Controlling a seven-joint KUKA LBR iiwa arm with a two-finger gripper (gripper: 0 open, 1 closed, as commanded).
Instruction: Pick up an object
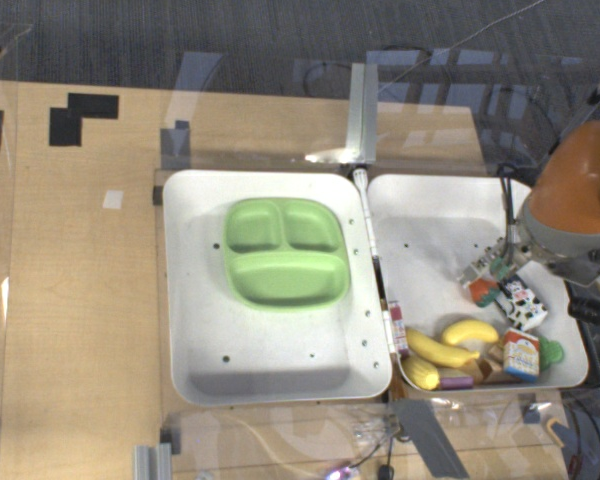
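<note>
My gripper [488, 268] reaches into the right bin [420, 218] from the right, below the orange band of the arm [578, 193]. Its tip hangs low over the right middle of the bin. Just under it lies a small red object [483, 291], and I cannot tell whether the two touch. A black-and-white spotted object [523, 306] lies beside that. Along the front of the bin are a yellow banana [470, 333], a second banana [432, 351], a small red, white and blue carton [521, 356] and a green piece [551, 350].
The left bin [195, 298] holds a green divided plate [284, 251]. A metal rail [375, 268] separates the two bins. The back left part of the right bin floor is bare white. Cables run behind the bench.
</note>
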